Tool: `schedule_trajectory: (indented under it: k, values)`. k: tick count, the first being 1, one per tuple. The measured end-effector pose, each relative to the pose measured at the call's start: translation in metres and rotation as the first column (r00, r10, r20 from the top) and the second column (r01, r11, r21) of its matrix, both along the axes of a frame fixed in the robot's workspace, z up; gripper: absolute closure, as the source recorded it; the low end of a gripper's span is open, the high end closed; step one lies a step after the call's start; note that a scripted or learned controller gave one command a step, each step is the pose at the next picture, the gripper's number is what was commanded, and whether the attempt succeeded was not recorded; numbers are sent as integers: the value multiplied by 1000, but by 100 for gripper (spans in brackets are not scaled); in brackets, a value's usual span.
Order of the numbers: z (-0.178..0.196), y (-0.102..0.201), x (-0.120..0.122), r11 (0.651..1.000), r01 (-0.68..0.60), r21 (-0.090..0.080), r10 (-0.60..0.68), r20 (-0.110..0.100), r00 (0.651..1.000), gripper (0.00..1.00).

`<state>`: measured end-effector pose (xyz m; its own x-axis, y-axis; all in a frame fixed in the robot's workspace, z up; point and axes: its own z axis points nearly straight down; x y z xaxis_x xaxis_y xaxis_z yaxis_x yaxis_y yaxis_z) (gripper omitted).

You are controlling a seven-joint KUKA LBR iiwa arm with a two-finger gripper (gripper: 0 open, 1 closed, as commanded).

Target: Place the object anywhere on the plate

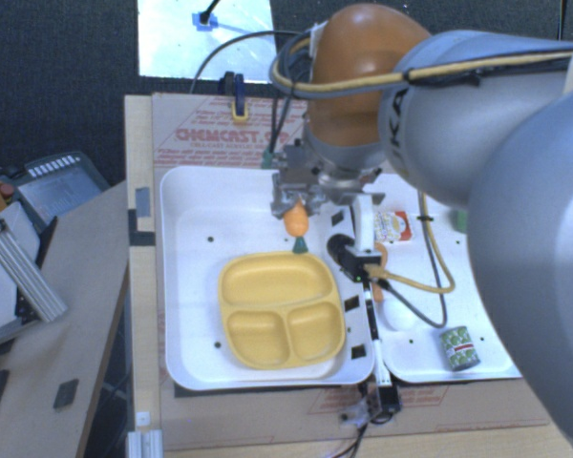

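Hanging over the left bin (pixel 186 284), the gripper (pixel 296 216) had a small orange carrot (pixel 295 224) pinched between its fingers, the green tip pointing down toward the plate (pixel 280 310). The carrot was off the bin floor, held just above the plate's far rim, not yet resting on it. The plate was yellow, with one long section at the back and two smaller ones at the front, and it sat slightly turned in the middle of the left bin. The arm (pixel 477 132) came in big and grey from the right, its orange band (pixel 363 65) bulging above the wrist, with cables looping around it. A yellow hose (pixel 430 256) trailed down from it over the right bin (pixel 487 365). In that right bin a small green can (pixel 458 347) lay near the front, and a red and white packet (pixel 392 225) sat farther back, close to the divide between the bins. A piece of cardboard with red lettering (pixel 220 134) lay under the bins at the back, with a yellow clamp (pixel 238 98) on its far edge. Off to the left stood a grey device (pixel 57 189) and a metal rail (pixel 19 265).
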<state>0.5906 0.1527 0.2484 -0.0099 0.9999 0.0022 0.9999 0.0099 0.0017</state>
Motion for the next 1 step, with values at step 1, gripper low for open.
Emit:
schedule_trajectory:
  k: [1]
  values:
    - [0, -4, 0, 1000, 6, -2, -6, -1, 1000, 0]
